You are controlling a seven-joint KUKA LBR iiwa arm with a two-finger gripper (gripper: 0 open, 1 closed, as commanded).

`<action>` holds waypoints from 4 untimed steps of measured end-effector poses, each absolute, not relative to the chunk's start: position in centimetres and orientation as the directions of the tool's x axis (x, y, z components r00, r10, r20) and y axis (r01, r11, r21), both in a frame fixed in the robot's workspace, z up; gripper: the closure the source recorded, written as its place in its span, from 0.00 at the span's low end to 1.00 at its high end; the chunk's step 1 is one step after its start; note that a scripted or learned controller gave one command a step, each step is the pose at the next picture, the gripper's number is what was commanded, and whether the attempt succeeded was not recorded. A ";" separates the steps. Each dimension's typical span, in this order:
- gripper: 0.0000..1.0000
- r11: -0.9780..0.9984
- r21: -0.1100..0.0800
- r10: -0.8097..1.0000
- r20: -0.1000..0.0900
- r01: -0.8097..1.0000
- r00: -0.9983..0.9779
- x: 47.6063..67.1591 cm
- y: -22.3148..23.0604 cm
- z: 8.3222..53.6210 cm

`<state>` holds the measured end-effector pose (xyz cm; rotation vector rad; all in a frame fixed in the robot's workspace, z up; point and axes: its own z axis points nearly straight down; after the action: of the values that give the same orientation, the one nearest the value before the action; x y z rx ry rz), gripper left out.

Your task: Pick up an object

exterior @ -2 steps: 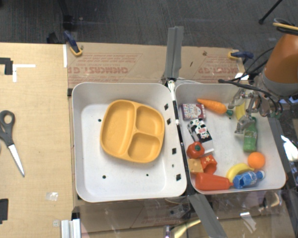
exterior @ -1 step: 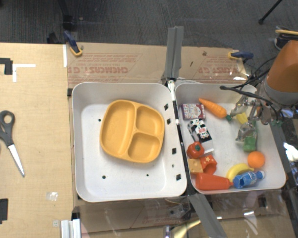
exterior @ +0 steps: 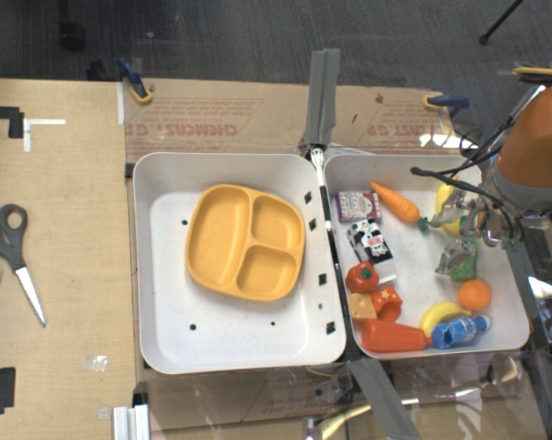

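Observation:
The right bin (exterior: 414, 168) holds several toy foods: a carrot (exterior: 395, 203), a pink-and-white packet (exterior: 356, 206), a black-and-white carton (exterior: 370, 242), a red tomato (exterior: 362, 276), an orange fruit (exterior: 475, 294), a banana (exterior: 443, 315), a blue bottle (exterior: 460, 330) and a red-orange piece (exterior: 390, 337). My gripper (exterior: 457, 257) hangs low over the bin's right side, just above the orange fruit and right of the carrot. A yellow item (exterior: 449, 197) lies partly hidden behind the wrist. I see nothing clearly held.
The left bin (exterior: 157, 273) carries a yellow divided plate (exterior: 245, 242). Scissors (exterior: 17, 259) lie on the wooden bench at far left. A grey divider bar (exterior: 323, 99) runs between the bins at the back. The arm's orange band (exterior: 535, 145) overhangs the right bin's edge.

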<state>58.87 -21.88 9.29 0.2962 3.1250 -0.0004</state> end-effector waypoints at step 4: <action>0.00 0.945 0.000 0.327 -0.005 0.327 -0.945 59.2 -22.1 9.3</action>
<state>59.21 -22.12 9.27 0.5193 3.0937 -0.0008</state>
